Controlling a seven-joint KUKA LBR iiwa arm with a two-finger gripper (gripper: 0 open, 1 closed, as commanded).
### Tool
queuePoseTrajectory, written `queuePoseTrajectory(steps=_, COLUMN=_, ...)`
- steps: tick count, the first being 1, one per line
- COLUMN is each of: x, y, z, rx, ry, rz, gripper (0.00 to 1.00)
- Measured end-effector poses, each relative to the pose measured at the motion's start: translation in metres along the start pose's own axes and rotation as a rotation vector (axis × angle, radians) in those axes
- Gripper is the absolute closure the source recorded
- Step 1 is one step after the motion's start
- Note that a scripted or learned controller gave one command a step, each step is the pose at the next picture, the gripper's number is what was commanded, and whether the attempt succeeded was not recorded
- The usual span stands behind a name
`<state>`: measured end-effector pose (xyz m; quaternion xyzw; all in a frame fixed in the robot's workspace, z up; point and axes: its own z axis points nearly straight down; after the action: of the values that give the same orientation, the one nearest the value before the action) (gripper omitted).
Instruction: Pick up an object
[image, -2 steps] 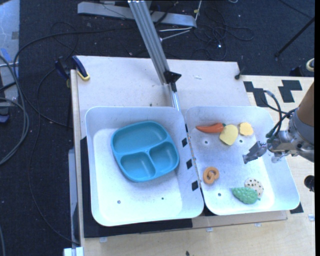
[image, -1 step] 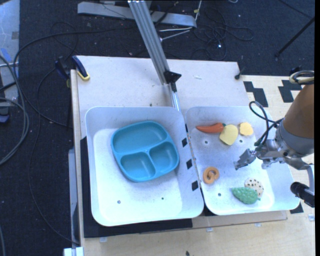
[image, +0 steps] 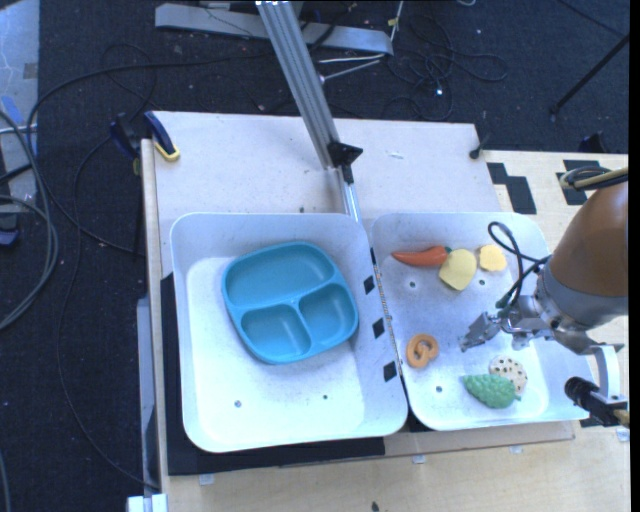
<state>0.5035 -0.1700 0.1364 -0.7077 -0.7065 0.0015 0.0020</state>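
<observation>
Nearest us, we see the green toy (image: 490, 390) and cookie (image: 510, 371) at five o'clock in the right bin (image: 440, 415), just below our end effector (image: 478, 333), whose spread we cannot tell, so a descent between them risks grabbing nothing.

My arm (image: 590, 275) is grey with an orange band, a black cable looping off my metal gripper (image: 480, 335).

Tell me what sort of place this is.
Probably a robotics lab test bench. Two white bins sit side by side on a board, toy food such as a carrot lies in the right one, loose cables run over dark carpet, and a robot arm reaches in.
</observation>
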Motion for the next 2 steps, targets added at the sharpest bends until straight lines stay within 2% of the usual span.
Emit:
queuePoseTrajectory(steps=1, x=-0.001, y=0.002, z=0.042, rx=-0.011, ry=-0.004, rz=0.0, gripper=0.0)
queuePoseTrajectory(steps=2, x=-0.004, y=0.005, z=0.028, rx=-0.021, ry=-0.011, rz=0.002, gripper=1.0)
